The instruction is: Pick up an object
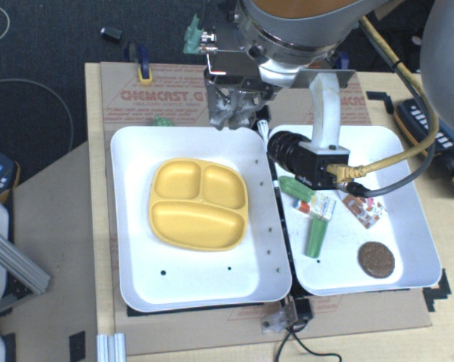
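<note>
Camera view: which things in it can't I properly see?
All in the camera view:
- Arm: cut off by the top edge.
- Right bin: back-left corner covered by the robot.
- Short green stick: upper end hidden under the robot.
- Small packet: print too small to read.
- Gripper: blurred, detail lost.

Wide room round the plate, tight going in the right bin.
In the left bin, bare floor on every side of the yellow divided plate at its middle, widest along the near edge, narrowest toward the right edge. Blocked from above at that bin's far right corner by the gripper. In the right bin, crowded through the left half by a green tube, a small white tube just beside it and a green-capped piece; further right a crumpled packet and, by the near edge, a brown disc. Open along the right edge and at the near left corner.
</note>
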You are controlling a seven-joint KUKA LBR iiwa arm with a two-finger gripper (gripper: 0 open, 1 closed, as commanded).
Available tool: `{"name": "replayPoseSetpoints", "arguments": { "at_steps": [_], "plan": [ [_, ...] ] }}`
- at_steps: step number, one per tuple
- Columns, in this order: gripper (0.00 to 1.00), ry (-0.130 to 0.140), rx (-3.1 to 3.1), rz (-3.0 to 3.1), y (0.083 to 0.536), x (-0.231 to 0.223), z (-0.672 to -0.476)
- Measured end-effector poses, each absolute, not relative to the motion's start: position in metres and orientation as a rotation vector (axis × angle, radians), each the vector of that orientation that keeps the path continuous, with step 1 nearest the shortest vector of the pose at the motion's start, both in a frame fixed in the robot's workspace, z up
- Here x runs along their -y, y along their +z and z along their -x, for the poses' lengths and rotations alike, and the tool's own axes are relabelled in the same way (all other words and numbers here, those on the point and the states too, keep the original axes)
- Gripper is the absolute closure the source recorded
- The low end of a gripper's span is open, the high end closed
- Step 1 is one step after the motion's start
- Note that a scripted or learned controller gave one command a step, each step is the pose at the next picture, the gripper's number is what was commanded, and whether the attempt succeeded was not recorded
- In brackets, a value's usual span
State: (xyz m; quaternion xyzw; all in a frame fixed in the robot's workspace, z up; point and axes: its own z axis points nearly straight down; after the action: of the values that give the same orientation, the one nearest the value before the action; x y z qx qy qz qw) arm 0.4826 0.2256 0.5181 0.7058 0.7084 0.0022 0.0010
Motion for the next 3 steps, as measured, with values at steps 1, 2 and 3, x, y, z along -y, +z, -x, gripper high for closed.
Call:
{"name": "replayPoseSetpoints", "arguments": {
  "at_steps": [1, 2, 3],
  "plan": [
    [1.00, -0.006, -2.224, -2.221, 0.506, -0.224, -0.482],
    [1.00, -0.005, -2.224, -2.221, 0.503, -0.225, -0.481],
    [1.00, -0.030, -2.224, -2.228, 0.319, -0.221, -0.478]
  ]
}}
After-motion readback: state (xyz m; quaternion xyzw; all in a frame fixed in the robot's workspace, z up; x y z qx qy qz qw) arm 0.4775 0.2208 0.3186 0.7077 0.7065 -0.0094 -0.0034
